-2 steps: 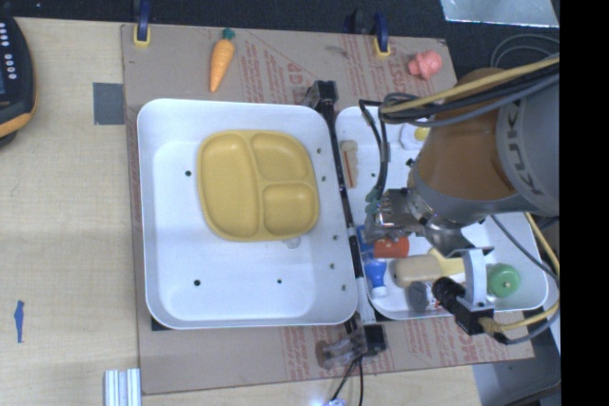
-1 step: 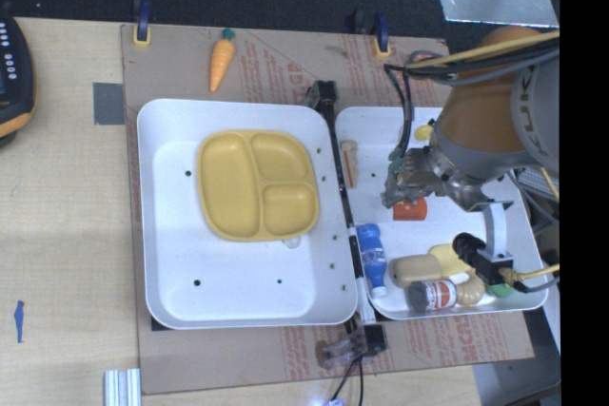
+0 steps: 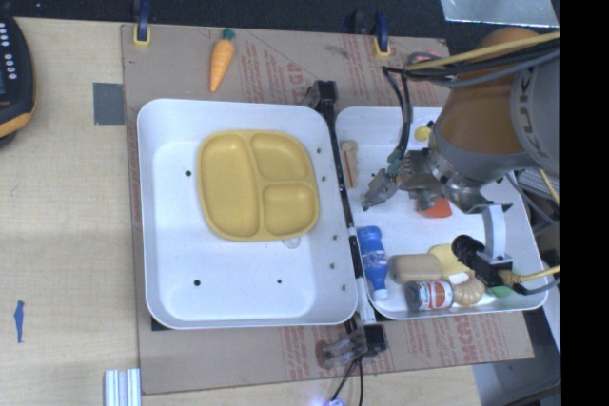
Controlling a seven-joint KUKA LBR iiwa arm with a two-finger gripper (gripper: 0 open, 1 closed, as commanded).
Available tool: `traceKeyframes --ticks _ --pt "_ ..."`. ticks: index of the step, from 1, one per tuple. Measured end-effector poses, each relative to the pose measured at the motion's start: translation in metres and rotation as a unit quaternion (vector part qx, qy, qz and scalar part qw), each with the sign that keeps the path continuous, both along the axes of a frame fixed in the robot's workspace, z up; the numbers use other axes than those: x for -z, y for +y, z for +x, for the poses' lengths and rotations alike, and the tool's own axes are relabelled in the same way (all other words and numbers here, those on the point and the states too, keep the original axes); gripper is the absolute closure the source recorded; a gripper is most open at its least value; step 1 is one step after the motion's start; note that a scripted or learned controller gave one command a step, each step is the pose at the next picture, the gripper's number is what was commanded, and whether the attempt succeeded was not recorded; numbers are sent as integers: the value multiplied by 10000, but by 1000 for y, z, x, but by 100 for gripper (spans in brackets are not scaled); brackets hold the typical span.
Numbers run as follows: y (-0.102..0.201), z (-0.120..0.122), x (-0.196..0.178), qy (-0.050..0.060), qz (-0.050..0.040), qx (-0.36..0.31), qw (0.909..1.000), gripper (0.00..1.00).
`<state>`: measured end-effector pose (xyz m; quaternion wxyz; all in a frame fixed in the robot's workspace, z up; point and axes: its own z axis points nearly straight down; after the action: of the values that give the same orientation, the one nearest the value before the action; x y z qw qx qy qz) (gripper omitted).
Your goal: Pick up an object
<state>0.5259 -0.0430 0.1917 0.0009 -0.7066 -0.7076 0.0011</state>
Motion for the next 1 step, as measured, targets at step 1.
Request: traceKeyframes --ticks 1 --pt "-33 117 -1 -48 -16 -27 10000 0"
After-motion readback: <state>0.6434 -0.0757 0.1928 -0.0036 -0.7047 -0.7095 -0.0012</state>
